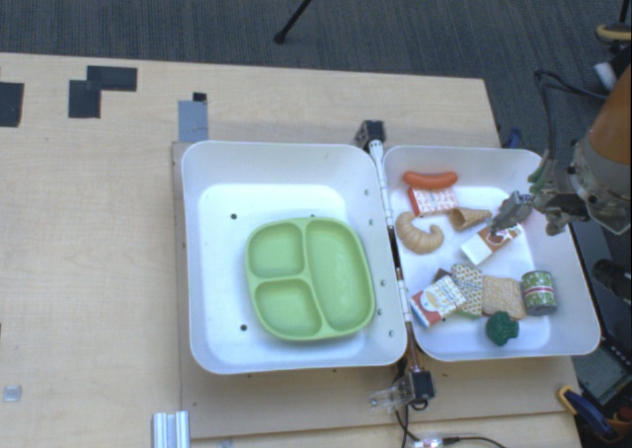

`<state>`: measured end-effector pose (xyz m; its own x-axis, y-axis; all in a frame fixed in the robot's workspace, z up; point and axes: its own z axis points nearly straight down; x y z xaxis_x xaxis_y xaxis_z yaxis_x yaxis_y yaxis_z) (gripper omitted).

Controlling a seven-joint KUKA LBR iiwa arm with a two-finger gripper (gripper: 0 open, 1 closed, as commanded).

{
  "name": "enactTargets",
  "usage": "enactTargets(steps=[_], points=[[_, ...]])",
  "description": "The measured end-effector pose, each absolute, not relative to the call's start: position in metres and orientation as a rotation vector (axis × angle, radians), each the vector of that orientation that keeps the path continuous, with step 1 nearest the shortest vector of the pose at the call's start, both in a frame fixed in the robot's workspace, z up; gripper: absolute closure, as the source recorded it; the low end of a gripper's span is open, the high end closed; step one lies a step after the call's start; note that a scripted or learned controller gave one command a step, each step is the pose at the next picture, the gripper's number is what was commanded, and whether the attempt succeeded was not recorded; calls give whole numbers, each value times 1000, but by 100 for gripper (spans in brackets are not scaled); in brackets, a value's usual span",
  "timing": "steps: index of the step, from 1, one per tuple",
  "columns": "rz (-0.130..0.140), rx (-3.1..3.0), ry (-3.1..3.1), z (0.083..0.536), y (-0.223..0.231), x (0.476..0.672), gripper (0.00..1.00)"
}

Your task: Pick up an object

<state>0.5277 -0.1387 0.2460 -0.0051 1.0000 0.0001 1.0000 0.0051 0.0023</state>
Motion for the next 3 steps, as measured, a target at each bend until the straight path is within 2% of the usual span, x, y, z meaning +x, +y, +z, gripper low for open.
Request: enactTargets(steps=[1, 2, 3], points=[[10, 2212, 2213, 100, -143, 504, 0], [14, 2204, 2209, 89, -87, 492, 0], [17, 2204, 2209, 100, -87, 493, 100]])
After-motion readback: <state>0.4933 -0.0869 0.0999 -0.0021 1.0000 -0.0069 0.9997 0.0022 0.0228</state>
